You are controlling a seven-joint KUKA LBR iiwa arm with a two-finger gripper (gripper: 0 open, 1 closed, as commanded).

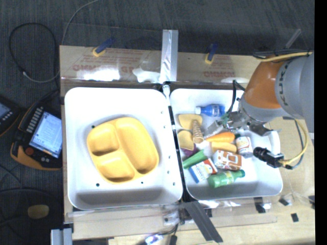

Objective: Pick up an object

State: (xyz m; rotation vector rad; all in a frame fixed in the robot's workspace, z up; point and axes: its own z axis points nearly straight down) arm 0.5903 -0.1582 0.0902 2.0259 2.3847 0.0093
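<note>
orange carrot toy (220, 136) mid right bin (276, 188), gripper (228, 120) right above it, descent step. can't tell jaw state. next you need clean drop, close on carrot.

A single fixed camera looks down from above the bench (76, 60) at a slight slant, far enough back to take in both white bins whole, side by side. The left bin (76, 106) sits mid-frame, the right bin (271, 182) beside it. Dark carpeted floor (204, 9) borders the top and left. The arm (286, 86) enters from the right edge.
</note>
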